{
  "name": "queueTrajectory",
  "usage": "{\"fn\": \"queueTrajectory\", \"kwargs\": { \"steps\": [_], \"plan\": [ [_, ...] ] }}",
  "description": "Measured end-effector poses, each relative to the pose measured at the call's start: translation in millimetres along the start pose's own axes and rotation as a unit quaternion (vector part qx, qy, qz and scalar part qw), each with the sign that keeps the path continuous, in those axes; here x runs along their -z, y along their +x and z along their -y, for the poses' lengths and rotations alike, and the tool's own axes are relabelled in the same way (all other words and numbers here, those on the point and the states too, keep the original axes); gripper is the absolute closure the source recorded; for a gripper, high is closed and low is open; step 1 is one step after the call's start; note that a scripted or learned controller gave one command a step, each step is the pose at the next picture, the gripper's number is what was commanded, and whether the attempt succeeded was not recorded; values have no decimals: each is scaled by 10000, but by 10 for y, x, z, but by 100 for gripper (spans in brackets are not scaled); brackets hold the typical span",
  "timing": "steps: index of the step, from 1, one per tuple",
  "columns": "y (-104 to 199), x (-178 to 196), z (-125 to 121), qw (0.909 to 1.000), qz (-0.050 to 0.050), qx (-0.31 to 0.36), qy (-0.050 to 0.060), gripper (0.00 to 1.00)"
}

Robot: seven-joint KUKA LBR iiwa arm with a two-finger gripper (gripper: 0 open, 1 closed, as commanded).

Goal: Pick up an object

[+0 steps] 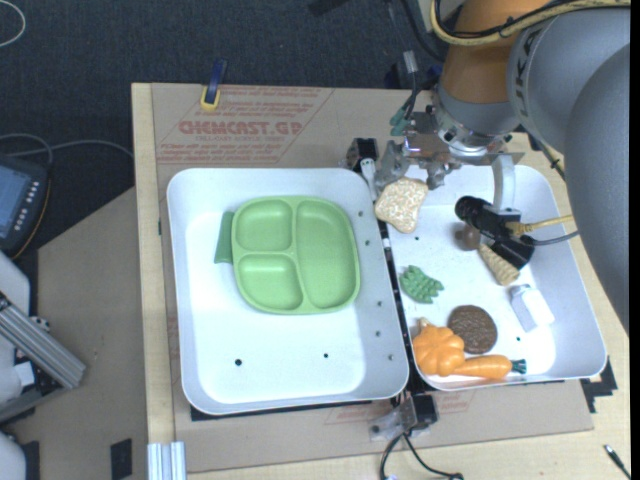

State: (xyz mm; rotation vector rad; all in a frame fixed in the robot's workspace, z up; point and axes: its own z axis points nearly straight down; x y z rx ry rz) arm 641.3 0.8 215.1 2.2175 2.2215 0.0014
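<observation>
Nearest the camera, a toy carrot (478,368) lay at the right bin's (570,268) front edge. At its far-left corner the gripper (415,168) hung just over a tan sponge-like piece (401,204); whether the jaws were parted could not be told. A clean pick (my judgement) called for centring over it, clear of the bin wall.

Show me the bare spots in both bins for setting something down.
Left bin: open floor below the green plate, and a strip along its left wall. Right bin: a small patch between the leafy toy and brush; crowded near the carrot and gripper.
</observation>
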Motion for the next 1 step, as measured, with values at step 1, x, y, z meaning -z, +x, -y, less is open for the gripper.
{"fn": "queueTrajectory", "kwargs": {
  "steps": [1],
  "plan": [
    [22,10,-97,10000,2,-1,-6,100]
  ]
}}
